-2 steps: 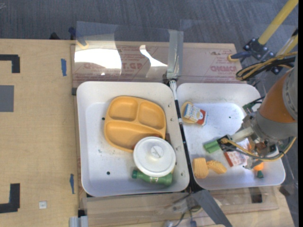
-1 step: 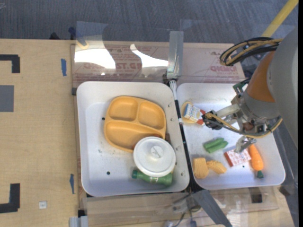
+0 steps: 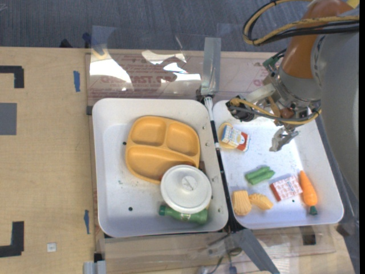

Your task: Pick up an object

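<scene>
From my remote seat, the grey arm with the orange band had its two-finger gripper [image 3: 281, 140] hanging over the back part of the right white bin [image 3: 325, 153], fingers pointing down with nothing between them. They looked slightly parted to me, so I'd call it open and empty.

The loose stuff was all in that bin, which I figured was why the arm sat there: a small cream and red snack packet [image 3: 234, 136] by the divider, a green bean-pod toy [image 3: 259, 175] mid-bin, two yellow corn pieces [image 3: 251, 201] near the front, a red and white flat packet [image 3: 286, 188] and an orange toy carrot [image 3: 308, 191] beside it.

The left white bin [image 3: 105, 170] held an orange divided plastic plate [image 3: 157, 141], with a white lidded bowl [image 3: 186, 188] overlapping it and a green bottle [image 3: 183, 214] lying just in front.

My guess: the pod was the nearest easy target.
</scene>
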